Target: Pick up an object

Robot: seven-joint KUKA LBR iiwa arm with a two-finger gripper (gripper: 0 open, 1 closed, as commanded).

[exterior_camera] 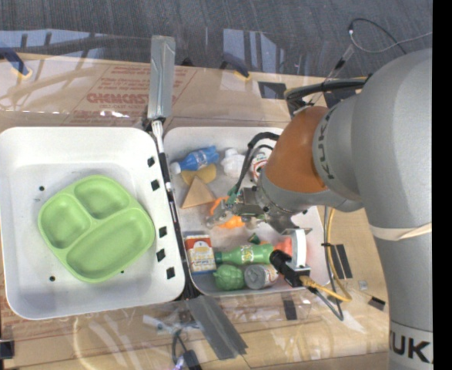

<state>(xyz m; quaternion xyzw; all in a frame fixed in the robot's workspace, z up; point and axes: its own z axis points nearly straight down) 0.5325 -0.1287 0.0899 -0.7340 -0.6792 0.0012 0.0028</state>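
Grey carpet (210,6) behind cardboard-topped bench (79,91)

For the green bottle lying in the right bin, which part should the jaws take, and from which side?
Probably the middle of the green bottle, from above, with the jaws closing across its narrow width. It lies on its side, long axis left to right. A can below and a small carton at its left end crowd it.

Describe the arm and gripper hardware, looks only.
The arm is bulky, rounded and light grey, with an orange band above the wrist and part of the KUKA lettering low on its base. Black cables loop around the wrist. The gripper is a small dark metal assembly.
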